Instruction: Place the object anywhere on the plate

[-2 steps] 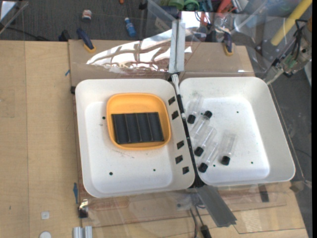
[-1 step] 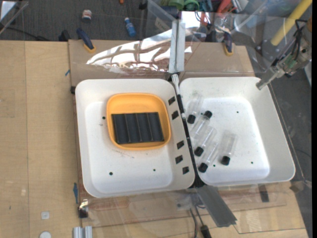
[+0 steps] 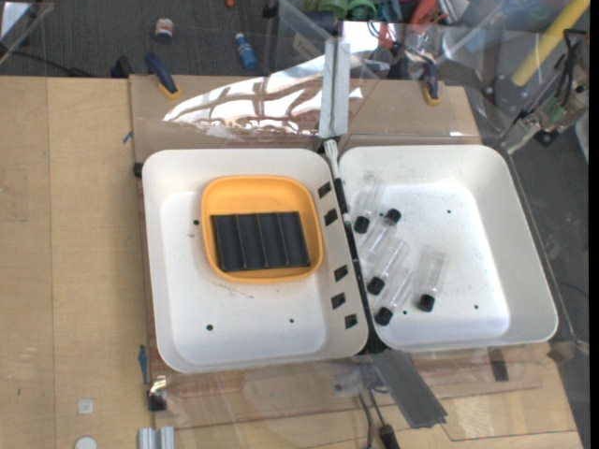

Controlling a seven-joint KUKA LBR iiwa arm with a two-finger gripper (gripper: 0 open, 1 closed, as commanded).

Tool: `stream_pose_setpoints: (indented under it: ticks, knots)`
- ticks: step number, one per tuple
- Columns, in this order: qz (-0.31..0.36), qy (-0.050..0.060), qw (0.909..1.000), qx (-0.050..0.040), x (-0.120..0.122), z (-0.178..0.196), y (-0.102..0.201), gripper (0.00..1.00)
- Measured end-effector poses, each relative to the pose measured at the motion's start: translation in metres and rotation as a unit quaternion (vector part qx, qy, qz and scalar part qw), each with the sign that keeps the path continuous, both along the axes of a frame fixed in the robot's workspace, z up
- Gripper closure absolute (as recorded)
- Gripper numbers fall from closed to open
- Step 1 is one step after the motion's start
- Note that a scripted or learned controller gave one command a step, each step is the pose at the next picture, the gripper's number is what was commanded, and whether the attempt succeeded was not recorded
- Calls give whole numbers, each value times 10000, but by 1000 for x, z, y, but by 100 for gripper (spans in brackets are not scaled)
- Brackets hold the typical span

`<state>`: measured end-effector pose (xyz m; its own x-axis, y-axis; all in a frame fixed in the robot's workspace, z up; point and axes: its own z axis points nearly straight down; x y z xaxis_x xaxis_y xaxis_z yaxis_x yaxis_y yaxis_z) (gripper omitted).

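Observation:
An orange plate (image 3: 215,200) with rounded corners sits in the left white bin (image 3: 178,335). On it lies a dark ribbed block (image 3: 260,240) of several black bars side by side. In the right white bin (image 3: 496,241) lie several clear plastic vials with black caps: one near the divider (image 3: 374,221), one in the middle (image 3: 386,267), one toward the front (image 3: 428,281), and another low by the divider (image 3: 391,305).
A metal divider strip (image 3: 334,92) runs up between the bins at the back. A clear tub of coloured toys (image 3: 393,3) stands behind the right bin. Black tabs (image 3: 340,272) line the seam between the bins. Wooden bench lies to the left.

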<state>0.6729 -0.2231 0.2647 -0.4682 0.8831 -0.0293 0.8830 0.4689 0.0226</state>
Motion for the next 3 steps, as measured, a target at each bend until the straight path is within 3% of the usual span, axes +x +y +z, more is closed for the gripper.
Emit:
stream_pose_setpoints:
  ticks: [1,2,3]
  knots:
    - [1,2,10000,0,0,0,0,0]
    - [3,-41,10000,-18,1,13,0,100]
    - [999,127,9949,36,-5,109,1,100]
